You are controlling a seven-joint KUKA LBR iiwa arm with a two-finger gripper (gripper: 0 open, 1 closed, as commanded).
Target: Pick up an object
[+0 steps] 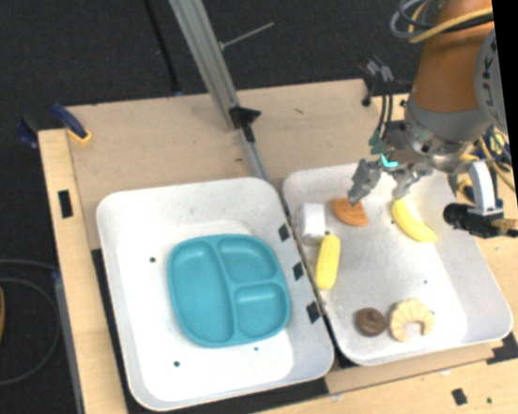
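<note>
Arm (450, 43) entering from the right, grey with orange band, wrist hanging over the far part of the right bin (463, 316). End effector (384, 185) poised above the bin floor, fingers (364, 184) spread apart, nothing between them. Left finger tip close over the orange piece (349, 212); contact not determinable from this angle. Right finger tip just above the upper end of the small banana (414, 221).

Right bin contents noted:
- Orange piece, flat, far centre of the bin, just beside the white block (313, 222).
- White block against the left wall, far end.
- Long yellow item (327, 260), resembling a corn cob or banana, upright along the left wall, just near of the white block.
- Small banana, tilted, right of centre.
- Brown ring-shaped item (369, 321), near side, touching or almost touching the tan pastry-like item (412, 318) to its right.

Left bin (146, 358) carrying a teal divided tray (228, 288), three compartments, lying flat at centre.

Both bins side by side on the tan surface (165, 138). Metal rail (208, 56) rising at a slant from the far edge between the bins. Blue-and-yellow clamp (68, 124) at the far left corner of the surface.
</note>
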